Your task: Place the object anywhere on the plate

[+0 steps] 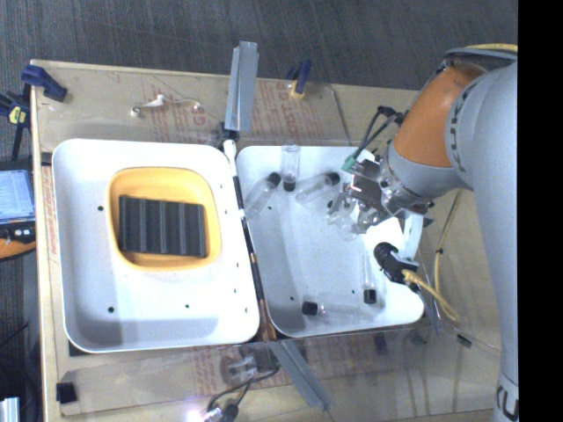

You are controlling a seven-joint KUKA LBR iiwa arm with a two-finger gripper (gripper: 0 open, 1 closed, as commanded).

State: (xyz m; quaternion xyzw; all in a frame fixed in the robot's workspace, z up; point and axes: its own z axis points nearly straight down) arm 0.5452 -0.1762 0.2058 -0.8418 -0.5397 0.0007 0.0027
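No readable text anywhere. Counter has faint reddish printed lettering along its far strip and near edge, too blurred to read. At the left edge a small screen glows blue, content illegible. Bottom right corner, arm shows part of a dark marking, cut off by the frame, cannot make it out. No labels or numbers legible on the bins, the plate or the vials.
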